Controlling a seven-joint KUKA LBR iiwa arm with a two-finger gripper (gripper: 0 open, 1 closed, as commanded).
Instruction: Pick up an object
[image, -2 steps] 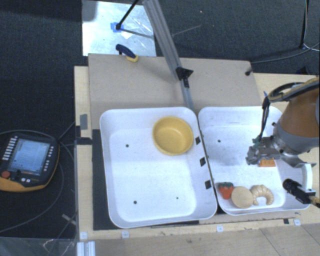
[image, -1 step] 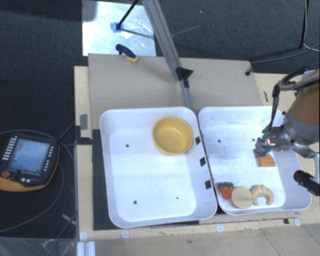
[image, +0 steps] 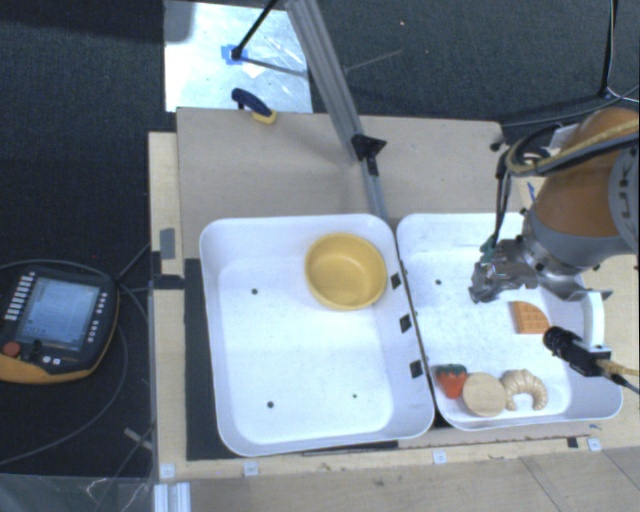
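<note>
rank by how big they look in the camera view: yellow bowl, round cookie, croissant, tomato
1. yellow bowl, clearly the largest
2. round cookie and croissant, too alike to separate
3. tomato, the smallest, partly hidden behind the cookie

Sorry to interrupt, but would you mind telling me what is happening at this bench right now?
A KUKA arm reaches in over the right bin, its gripper hanging above bare floor with nothing visibly held. An orange wedge, a tomato-like piece, a round biscuit and a croissant lie nearby. A yellow bowl sits in the left bin.
</note>
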